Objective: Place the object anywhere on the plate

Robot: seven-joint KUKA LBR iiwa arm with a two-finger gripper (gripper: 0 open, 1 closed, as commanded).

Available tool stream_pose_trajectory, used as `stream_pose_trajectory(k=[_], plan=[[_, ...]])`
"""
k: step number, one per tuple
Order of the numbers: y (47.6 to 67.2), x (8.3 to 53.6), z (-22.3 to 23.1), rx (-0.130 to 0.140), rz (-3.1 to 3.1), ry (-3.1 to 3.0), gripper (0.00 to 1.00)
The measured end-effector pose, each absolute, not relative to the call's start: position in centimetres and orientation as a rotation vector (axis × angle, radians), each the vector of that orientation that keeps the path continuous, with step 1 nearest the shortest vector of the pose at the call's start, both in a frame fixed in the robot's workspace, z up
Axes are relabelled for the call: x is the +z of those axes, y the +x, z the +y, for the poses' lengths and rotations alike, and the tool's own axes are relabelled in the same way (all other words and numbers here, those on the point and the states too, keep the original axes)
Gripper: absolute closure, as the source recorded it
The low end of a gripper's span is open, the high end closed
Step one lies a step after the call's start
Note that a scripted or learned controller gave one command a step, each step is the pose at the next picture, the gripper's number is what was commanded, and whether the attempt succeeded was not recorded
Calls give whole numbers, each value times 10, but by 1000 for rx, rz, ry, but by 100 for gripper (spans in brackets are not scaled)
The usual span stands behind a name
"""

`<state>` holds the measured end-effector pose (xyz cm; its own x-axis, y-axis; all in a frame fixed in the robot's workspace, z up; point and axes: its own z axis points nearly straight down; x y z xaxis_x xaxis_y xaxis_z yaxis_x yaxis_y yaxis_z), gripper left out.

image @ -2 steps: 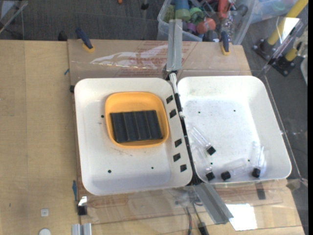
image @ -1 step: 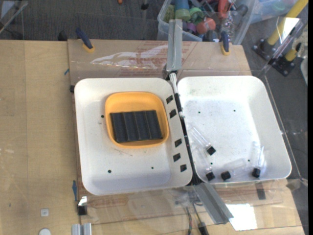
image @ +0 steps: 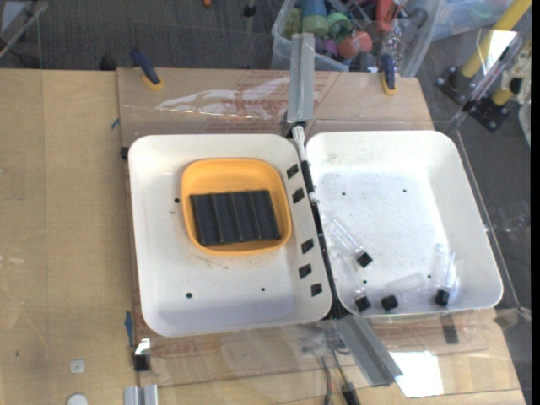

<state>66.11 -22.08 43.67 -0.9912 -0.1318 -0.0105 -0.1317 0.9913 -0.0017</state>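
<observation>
In the left shallow white bin (image: pixel 160 294) I see the square orange plastic plate (image: pixel 234 175) with rounded corners, and on it lies the dark grey ridged rectangular block (image: pixel 234 217), flat, its long axis running left to right across the plate and its ridges running front to back. Right of the plate, past the divider, the right white bin (image: pixel 405 159) holds some small black pieces and clear plastic bits near its front edge.

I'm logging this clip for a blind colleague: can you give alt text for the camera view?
A dark ribbed rectangular block lies flat on an orange plate in the left white bin. The right white bin holds a few clear plastic pieces with small black parts near its front edge.
</observation>
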Motion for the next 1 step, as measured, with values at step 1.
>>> stream_pose_trajectory(k=[1], plan=[[669,436,-221,-3,3031,-784,100]])
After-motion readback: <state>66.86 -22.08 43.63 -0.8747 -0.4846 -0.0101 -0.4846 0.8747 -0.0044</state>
